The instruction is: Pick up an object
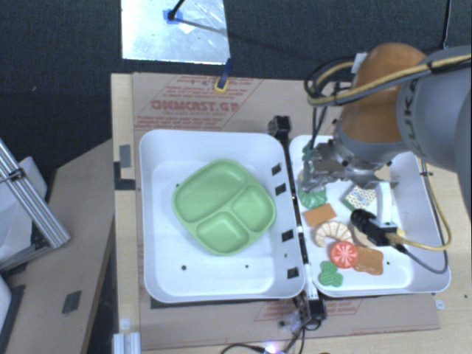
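Nearest us, toy food crowds the right bin (420, 271): green broccoli piece (329, 275), tomato slice (343, 254), orange cracker (319, 214). Gripper (313, 185) hovers low over a green leafy piece (313, 198); whether it's spread or pinched, I cannot tell. Best bet: drop straight, centred, clear of the bin wall.

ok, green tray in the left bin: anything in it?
Empty. The green tray lies flat in the left bin, all three compartments bare.

Green plate (224, 206) with three sections sits in left white bin (158, 198). Cardboard sheet (193, 102) (red print on it) lies under bins. Shiny square (175, 19) behind.
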Action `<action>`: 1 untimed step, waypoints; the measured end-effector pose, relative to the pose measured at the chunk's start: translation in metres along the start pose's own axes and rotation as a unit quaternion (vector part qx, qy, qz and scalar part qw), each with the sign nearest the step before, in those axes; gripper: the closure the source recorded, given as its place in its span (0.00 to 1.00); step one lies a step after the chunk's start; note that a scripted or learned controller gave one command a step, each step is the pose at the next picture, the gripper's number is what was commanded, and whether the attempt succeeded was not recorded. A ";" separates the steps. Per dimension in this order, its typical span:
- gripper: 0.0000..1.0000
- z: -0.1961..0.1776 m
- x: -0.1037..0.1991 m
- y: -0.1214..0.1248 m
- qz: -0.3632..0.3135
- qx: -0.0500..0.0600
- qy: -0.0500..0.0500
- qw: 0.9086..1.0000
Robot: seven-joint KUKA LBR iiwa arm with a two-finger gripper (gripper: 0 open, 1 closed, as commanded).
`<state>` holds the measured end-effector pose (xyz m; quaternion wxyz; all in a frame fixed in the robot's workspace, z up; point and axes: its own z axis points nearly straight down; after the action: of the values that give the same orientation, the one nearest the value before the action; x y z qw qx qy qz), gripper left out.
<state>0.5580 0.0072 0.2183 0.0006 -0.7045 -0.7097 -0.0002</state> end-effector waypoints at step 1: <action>1.00 0.003 0.005 0.003 0.000 -0.001 0.000 1.000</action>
<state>0.5609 0.0127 0.2157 -0.0001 -0.7043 -0.7099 -0.0007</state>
